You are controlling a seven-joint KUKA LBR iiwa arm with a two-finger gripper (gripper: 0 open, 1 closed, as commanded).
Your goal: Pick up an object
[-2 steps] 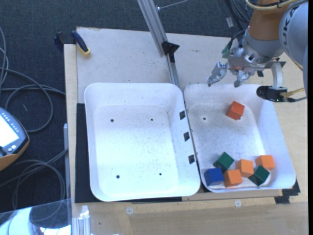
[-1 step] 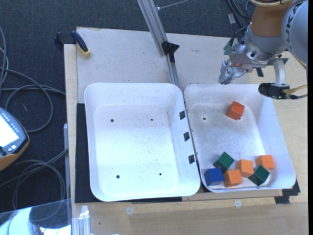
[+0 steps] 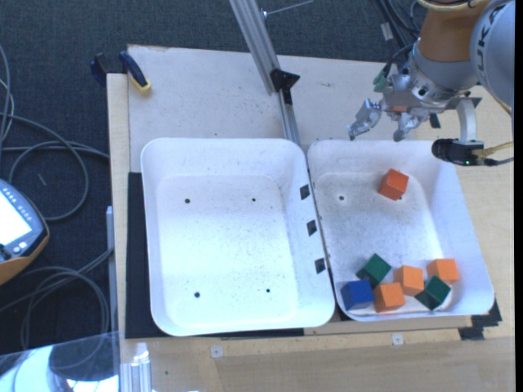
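- Hovering above the far rim of the right bin (image 3: 466, 211), the gripper (image 3: 381, 126) has its fingers spread wide, holding nothing.
- One orange cube (image 3: 393, 184) lies alone just below it.
- Six cubes (image 3: 398, 284) cluster at the near edge.
- Left bin (image 3: 151, 186) sits alongside.

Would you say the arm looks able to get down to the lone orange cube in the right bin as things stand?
Probably yes. The lone orange cube sits apart from the cluster of blocks, with bare floor around it. The gripper hangs above the right bin's far rim, with nothing between them.
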